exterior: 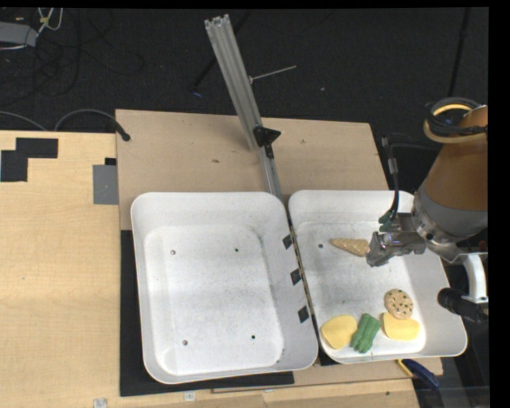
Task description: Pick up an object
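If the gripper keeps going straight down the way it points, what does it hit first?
Most likely the tan cone-shaped piece: the gripper sits right at its wide end in the right white bin. Height above it is hard to judge from this slanted view, so it could instead meet the bin floor just beside it.

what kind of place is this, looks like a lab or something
Most likely a robotics lab bench set up for grasping trials. A robot arm reaches over two white bins, toy food pieces lie in the right one, and cables trail over the dark floor behind.
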You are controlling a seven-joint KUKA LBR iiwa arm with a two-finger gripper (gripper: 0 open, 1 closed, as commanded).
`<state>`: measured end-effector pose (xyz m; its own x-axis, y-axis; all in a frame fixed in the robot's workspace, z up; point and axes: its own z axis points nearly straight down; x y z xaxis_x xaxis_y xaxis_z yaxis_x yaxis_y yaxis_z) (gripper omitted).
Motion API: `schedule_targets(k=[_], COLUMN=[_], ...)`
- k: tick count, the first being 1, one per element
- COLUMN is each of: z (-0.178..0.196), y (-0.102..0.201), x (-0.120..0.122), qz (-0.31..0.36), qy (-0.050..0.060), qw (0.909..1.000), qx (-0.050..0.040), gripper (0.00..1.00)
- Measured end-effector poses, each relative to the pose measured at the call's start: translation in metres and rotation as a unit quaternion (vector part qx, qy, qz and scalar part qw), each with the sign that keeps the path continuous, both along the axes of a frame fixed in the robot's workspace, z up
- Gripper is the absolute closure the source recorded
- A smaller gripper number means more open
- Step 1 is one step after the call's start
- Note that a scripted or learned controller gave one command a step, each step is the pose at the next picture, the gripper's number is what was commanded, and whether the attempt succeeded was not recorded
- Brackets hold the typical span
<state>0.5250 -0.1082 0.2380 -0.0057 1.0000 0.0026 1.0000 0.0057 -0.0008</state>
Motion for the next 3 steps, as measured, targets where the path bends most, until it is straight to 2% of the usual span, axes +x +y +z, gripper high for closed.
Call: schedule_targets(k=[1, 2, 3], z=[0.006, -0.002, -0.007], y=[0.049, 0.092, 0.144], x=[0.022, 0.029, 0.055], qz=[0.000, -0.001, -0.001], qy=[0.000, 0.002, 0.001], qw=[1.0000, 1.0000, 1.0000], qx=[-0.0002, -0.0006, -0.0008], gripper=[1.00, 1.00, 1.00])
